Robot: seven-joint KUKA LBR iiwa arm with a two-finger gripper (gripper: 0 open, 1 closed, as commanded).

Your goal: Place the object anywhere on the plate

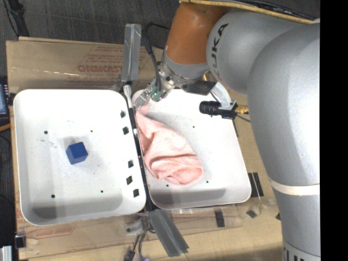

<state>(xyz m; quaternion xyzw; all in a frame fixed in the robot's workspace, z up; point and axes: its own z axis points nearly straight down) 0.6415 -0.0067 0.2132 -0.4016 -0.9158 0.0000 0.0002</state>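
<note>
At the right bin's [239, 185] far left corner, the hand [145, 99] low over a crumpled pink cloth's [167, 151] top end, a blue cube [76, 152] mid-left bin [27, 162], well apart.

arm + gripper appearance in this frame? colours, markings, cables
The arm is bulky and rounded, with smooth grey shells, dark KUKA lettering on one link and an orange band above the wrist. A pale seam rings the lower link. The gripper is small, metallic, with a green part. A black cylindrical fitting with a brass tip juts beside it.
</note>
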